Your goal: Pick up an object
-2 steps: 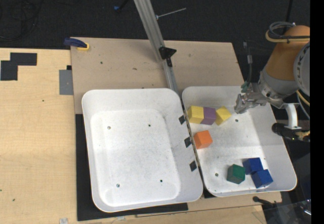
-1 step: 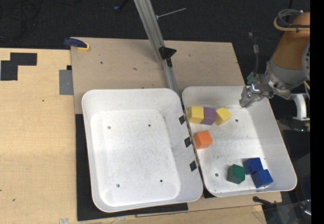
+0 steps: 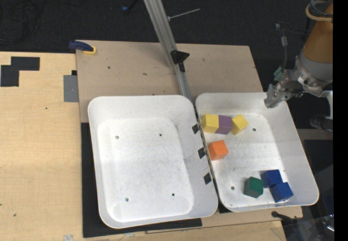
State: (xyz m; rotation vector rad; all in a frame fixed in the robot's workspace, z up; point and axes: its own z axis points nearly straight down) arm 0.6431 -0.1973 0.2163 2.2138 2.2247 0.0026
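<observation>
Camera view: gripper [image 3: 273, 97] above right bin's [image 3: 302, 150] far corner; yellow cube [image 3: 239, 123] nearby, apart.

Table [image 3: 136, 68]: brown board carrying two shallow white bins side by side.

Left bin [image 3: 144, 161]: bare white floor with a few small dark dots.

Right bin [image 3: 293, 142]: six blocks. Along the far side, a row of three touching one another: yellow block [image 3: 210, 123], purple block [image 3: 224, 124], smaller yellow block [image 3: 239, 123], the last turned at an angle. Orange block [image 3: 218, 149] just nearer, beside the divide between the bins. At the near right corner, green block [image 3: 253, 187] beside two blue blocks [image 3: 276, 184] that touch each other.

Arm [image 3: 318, 44]: grey with orange band, at the right edge. Hand [image 3: 273, 96] hangs over the right bin's far right corner, well apart from all blocks, with nothing visible between its fingers.

Slanted metal rail [image 3: 163, 33]: rises from between the bins toward the top.
</observation>
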